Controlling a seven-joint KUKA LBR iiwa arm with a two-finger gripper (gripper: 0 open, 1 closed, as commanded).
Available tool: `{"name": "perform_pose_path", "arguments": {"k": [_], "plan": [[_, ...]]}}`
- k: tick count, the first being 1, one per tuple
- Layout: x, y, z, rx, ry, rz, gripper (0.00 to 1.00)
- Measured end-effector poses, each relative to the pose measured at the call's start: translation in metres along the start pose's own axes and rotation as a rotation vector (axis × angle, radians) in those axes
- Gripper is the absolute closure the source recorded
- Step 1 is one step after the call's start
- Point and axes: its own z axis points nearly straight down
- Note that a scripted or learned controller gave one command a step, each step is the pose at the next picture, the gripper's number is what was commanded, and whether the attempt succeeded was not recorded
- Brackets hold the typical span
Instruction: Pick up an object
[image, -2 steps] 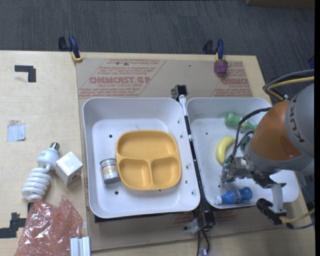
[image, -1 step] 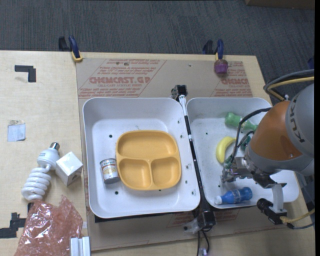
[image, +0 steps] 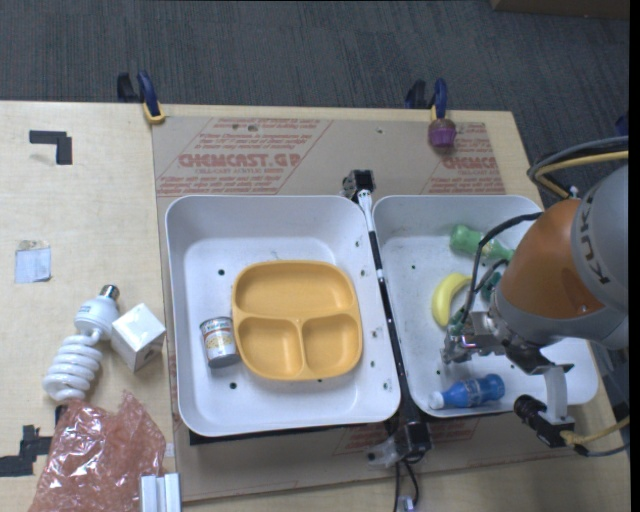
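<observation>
"While the arm (image: 560, 280) sits over the right bin (image: 410, 215), how much of that bin can you make out from your end?"

"Only part of it. From my screen, the orange band and grey wrist cover its right half, so whatever lies under them is hidden from me. The gripper (image: 460, 350) is low over the bin's floor, just above the blue bottle (image: 472, 393). Its tip is a small tangle of metal and cable, and I cannot tell whether it is open or closed."

"Is anything in its grasp?"

"Nothing I can see. The blue bottle lies on its side near the bin's front wall, white cap pointing left. I cannot tell whether the gripper touches it. The yellow banana-shaped piece (image: 448, 298) lies just beside the gripper, towards the back, its right end cut off by the cables. The green object (image: 465, 238) is further back, and its right end runs under the arm."

"And the left bin (image: 190, 240)?"

"That one reads clearly: a yellow divided plate (image: 298, 320) in the middle, with a small can (image: 217, 341) against its left edge. I can't read the can's label at this size."
</observation>
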Motion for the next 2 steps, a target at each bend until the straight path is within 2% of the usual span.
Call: {"name": "perform_pose_path", "arguments": {"k": [2], "plan": [[0.0003, -0.0009, 0.0056, 0.002, 0.000, 0.001, 0.00]]}}
